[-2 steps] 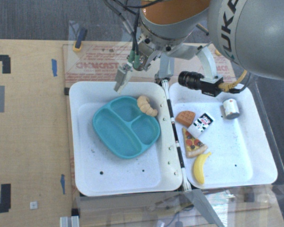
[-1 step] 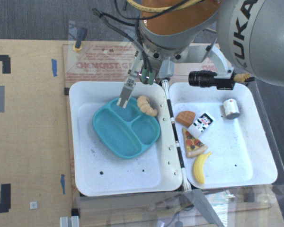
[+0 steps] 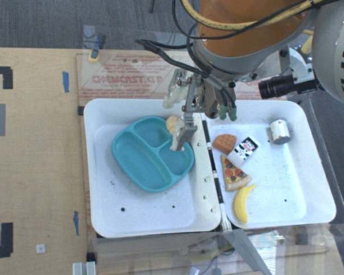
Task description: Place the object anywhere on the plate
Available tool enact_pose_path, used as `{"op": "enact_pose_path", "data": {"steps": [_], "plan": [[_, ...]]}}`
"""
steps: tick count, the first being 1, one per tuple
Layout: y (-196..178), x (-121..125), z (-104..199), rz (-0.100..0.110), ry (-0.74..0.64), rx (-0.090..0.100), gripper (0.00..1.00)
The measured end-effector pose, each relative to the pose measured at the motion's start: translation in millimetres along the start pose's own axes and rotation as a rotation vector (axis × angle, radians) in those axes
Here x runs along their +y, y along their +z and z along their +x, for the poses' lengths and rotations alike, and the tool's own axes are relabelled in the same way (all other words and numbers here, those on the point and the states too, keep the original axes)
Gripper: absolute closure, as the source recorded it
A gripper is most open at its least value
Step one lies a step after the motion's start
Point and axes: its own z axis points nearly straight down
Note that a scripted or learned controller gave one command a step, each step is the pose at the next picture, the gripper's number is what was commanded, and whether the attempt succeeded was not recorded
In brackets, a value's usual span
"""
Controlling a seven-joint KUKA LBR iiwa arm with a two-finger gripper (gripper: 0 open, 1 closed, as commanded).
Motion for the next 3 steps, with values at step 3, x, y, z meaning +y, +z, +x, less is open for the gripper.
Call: {"op": "enact_pose_path", "data": {"steps": [3], "plan": [[178,-27,-30,-0.001,0.252,0.000,1.00]]}}
